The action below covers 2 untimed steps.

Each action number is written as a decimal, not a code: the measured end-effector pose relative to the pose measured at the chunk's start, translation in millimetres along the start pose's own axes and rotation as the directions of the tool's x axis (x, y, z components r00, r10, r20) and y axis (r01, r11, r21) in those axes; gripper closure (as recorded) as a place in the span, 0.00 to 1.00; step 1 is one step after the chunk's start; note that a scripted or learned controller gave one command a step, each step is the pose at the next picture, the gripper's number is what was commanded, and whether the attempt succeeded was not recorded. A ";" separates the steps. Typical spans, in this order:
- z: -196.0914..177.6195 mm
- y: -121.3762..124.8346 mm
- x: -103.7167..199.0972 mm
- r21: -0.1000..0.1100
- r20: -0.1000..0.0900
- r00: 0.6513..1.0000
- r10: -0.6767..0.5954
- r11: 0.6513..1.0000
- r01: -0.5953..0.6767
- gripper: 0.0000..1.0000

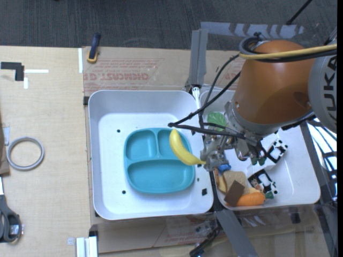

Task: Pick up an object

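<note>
A yellow banana [181,148] lies on the right side of a blue divided plate [155,165] in the left bin [102,143]. My gripper [214,158] hangs low over the wall between the two bins, just right of the banana's lower end. The big orange wrist band [273,84] above it hides much of the right bin [300,189]. Below the gripper in the right bin lie a tan piece [234,178], a brown block [233,193] and an orange object [250,199]. A green object [217,119] peeks out behind the cables.
Black-and-white toys [263,182] [277,150] lie in the right bin. A roll of grey tape [23,153] and scissors [8,225] rest on the bench at the left. A grey post [198,58] stands behind the bins. Black cables [209,98] hang across the bins' shared wall.
</note>
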State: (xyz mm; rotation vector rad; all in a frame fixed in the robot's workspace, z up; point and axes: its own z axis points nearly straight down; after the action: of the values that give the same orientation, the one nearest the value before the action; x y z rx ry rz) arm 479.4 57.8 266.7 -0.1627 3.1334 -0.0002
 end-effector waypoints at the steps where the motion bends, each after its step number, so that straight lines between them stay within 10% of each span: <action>1: 37.3 -47.0 -16.6 -0.002 -0.003 0.943 -0.331 0.943 0.331 1.00; 2: 27.1 -48.4 -15.0 -0.002 0.000 0.766 -0.643 0.766 0.643 1.00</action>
State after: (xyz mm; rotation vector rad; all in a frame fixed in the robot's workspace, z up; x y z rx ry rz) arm 499.4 11.2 239.7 -1.2245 2.8896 0.0013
